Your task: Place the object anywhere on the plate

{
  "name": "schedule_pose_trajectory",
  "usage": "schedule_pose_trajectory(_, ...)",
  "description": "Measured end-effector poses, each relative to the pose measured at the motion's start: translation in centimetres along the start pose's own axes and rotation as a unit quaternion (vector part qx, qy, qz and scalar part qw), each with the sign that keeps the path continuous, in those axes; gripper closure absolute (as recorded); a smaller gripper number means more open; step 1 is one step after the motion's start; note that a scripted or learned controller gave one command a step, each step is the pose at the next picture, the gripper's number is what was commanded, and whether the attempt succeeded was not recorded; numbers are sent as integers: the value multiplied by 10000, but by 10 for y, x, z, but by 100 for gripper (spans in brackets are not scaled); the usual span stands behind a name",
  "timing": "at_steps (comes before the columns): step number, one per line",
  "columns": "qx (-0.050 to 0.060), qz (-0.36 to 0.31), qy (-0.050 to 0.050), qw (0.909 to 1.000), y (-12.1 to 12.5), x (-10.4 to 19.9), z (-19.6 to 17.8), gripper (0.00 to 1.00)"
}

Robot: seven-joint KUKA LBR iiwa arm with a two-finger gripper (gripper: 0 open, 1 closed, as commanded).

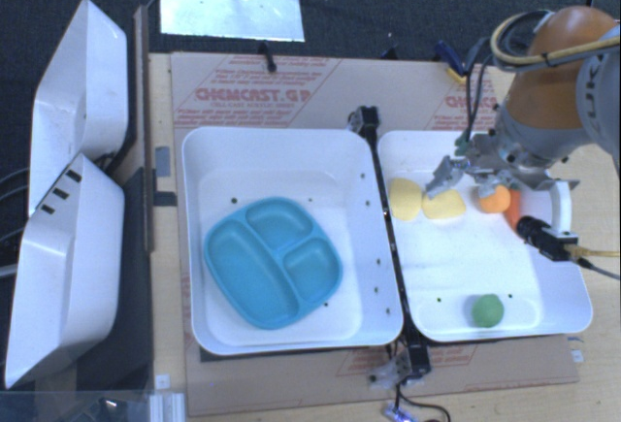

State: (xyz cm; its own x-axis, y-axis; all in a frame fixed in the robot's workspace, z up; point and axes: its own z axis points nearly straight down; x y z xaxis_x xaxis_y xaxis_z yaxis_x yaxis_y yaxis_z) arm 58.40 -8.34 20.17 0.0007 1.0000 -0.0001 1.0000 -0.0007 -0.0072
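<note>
Hovering my gripper [448, 179] over the yellow pieces [427, 202], I cannot tell its jaws. They look light, maybe squishy; I'd pinch the sides.

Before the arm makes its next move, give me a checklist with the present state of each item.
1. Plate free to receive: the blue divided plate lies flat in the left bin with nothing on it. Ok.
2. Objects off the plate: two yellow pieces, an orange piece and a green ball all lie in the right bin. Not ok.
3. Gripper position: low over the right bin, just above the yellow pieces. Ok.
4. Object held: cannot tell.
5. Divider: a black clamp sits on the rims between the bins, on the way across. Cannot tell if clearance is enough.
</note>
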Motion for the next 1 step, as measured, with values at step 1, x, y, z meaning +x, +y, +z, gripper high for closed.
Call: schedule_pose_trajectory(1, -41, -3, 0, 10000, 2, 0, -4, 0)
